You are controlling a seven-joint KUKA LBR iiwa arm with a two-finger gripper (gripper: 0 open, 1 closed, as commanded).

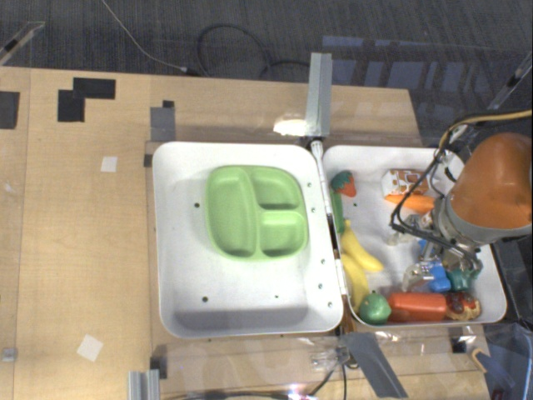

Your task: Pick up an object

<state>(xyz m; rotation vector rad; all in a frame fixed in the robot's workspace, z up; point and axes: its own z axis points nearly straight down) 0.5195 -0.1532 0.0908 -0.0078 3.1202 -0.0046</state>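
Note:
My gripper [429, 271] hangs low in the right bin [371, 163], near its front right part, under the orange-banded wrist. Its tips sit just over a blue object [439, 282] and above a red sausage-like toy [416, 306]. Nothing is visibly lifted. Left of it lie two yellow bananas [360, 261] and a green round fruit [375, 308]. A small red and green piece [342, 182] lies at the back left, and an orange and white packet [403, 183] at the back.
The left bin [179, 223] holds a green divided plate [255, 212]. A metal post [319, 98] stands behind the seam between the bins. Cables loop off the wrist over the right bin's back right. A brownish toy [463, 307] lies at the front right corner.

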